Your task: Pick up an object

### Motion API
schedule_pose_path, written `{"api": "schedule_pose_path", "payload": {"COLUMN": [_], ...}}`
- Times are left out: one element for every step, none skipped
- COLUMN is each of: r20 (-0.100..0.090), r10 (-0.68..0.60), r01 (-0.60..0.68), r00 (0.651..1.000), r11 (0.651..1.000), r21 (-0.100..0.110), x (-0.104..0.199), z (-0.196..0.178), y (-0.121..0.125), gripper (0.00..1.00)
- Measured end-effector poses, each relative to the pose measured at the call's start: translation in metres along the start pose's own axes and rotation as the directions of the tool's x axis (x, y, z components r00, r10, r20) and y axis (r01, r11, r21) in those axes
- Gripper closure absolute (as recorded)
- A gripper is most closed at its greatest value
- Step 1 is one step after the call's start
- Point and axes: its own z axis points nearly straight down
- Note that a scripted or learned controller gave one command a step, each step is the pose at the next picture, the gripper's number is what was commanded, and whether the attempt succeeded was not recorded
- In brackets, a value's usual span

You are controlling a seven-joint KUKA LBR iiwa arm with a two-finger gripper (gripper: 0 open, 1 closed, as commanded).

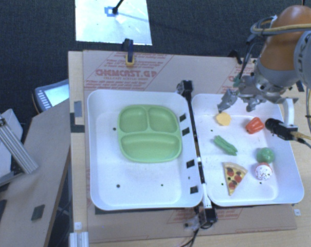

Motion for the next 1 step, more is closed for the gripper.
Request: {"api": "schedule_pose_path", "payload": {"r20": [0.001], "r10": [-0.002], "r01": [0.002], "r00": [1.0], "r11": [1.0], "r21": [-0.012], "x": [0.0001], "z": [-0.0073], "y": [0.0024], "gripper": [0.0]}}
